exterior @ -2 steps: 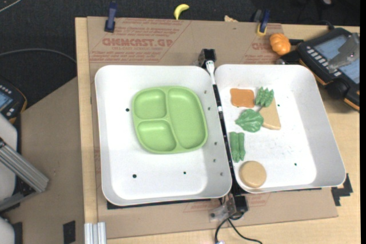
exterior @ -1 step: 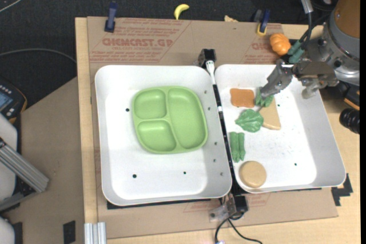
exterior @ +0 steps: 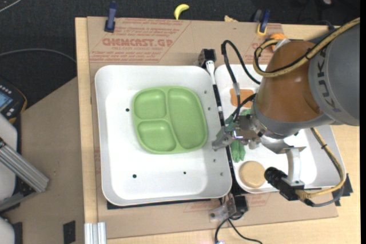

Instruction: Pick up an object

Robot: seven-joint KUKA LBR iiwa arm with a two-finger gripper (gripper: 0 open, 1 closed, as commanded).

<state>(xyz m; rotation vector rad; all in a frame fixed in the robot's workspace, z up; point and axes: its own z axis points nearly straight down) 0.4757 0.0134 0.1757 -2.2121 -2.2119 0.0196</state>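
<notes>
My gripper (exterior: 235,139) hangs low over the left edge of the right bin (exterior: 320,171), beneath the orange wrist band. A green object (exterior: 238,151) lies right under it, partly hidden by the metal parts; whether it is held cannot be seen. A round tan object (exterior: 251,174) rests just in front of the gripper near the bin's front edge. An orange object (exterior: 245,94) peeks out behind the arm at the back of the right bin.
The left bin (exterior: 114,174) holds a green divided plate (exterior: 170,119) at its middle. The arm's bulk covers most of the right bin. Black cables (exterior: 229,60) loop above the bins' shared rim. Clamps and a yellow piece sit at the bench's far edge.
</notes>
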